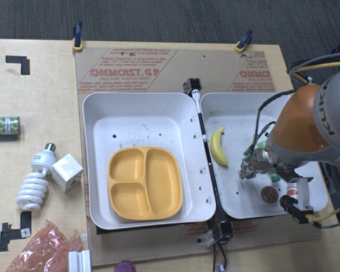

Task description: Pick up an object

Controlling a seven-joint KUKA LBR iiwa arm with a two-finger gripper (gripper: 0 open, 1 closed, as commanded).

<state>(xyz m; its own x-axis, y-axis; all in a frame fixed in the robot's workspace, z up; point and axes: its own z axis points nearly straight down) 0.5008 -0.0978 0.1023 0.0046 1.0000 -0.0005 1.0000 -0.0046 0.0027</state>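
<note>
We see the arm (303,126) reaching in from the right over the right bin (238,109), its orange band above the wrist. The hand (250,169) hangs low inside that bin, near the middle of the bin floor; we cannot tell how far it is open, and nothing is visibly held in it.

Objects in the right bin: a banana (217,147) lying near the left wall, curved, well to the left of the hand and apart from it. A small brown round object (269,194) sits on the floor just below and right of the hand. Small green bits (275,178) show beside the wrist; too small to identify.

Left bin (96,152): a yellow divided plate (145,182) with three compartments, lying flat in the lower half.

On the table (34,208) left of the bins: a spiral light bulb (36,181), a white cube (67,172) touching or just beside it, a small green can (6,127) farther up, and a reddish mesh bag (45,248) at the lower edge.
</note>
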